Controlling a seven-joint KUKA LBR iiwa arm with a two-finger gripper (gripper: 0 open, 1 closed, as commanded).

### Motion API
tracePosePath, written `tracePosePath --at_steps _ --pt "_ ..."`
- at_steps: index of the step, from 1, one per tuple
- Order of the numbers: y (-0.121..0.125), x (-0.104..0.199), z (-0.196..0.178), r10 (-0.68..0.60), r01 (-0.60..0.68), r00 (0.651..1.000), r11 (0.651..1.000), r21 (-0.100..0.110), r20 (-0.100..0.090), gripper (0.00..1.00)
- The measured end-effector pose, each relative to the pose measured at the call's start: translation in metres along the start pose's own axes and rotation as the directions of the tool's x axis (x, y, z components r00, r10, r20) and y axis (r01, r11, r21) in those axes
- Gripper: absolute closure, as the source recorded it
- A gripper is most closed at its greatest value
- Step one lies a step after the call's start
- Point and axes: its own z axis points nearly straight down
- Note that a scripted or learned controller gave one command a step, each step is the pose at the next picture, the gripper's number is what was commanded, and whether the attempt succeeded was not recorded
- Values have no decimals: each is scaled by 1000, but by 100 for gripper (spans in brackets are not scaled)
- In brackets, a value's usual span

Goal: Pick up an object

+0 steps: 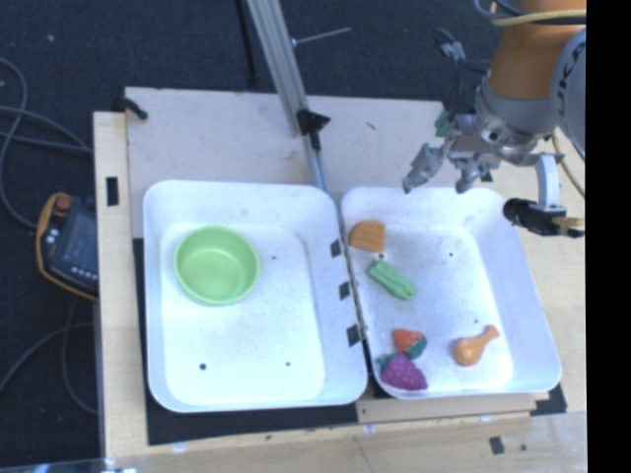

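Pale bench, two white bins; gripper (pixel 440 177) hovers spread wide above the right bin (pixel 513 264), where the green toy (pixel 392 280) lies, probably light, stiff: pinch across its middle

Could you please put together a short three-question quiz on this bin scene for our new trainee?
1. True or false: the green bowl sits in the same bin as the toy foods.
2. Which item lies nearest the divider between the bins, at the far end of the right bin? A) purple grapes B) orange bread-like piece C) drumstick
3. Fill in: the gripper hangs above the right bin's ____ edge.

Key:
1. False; the bowl is in the left bin.
2. B.
3. Far, clear of every item.
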Motion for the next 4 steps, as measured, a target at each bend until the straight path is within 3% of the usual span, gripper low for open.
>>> tracePosePath --at_steps 1,3,4 --pt "0 0 0 0 0 1000 1000 0 1 0" --pt "-13 -4 114 5 -5 1000 1000 7 1 0" --pt "-11 -6 162 8 -8 1000 1000 -3 2 0"
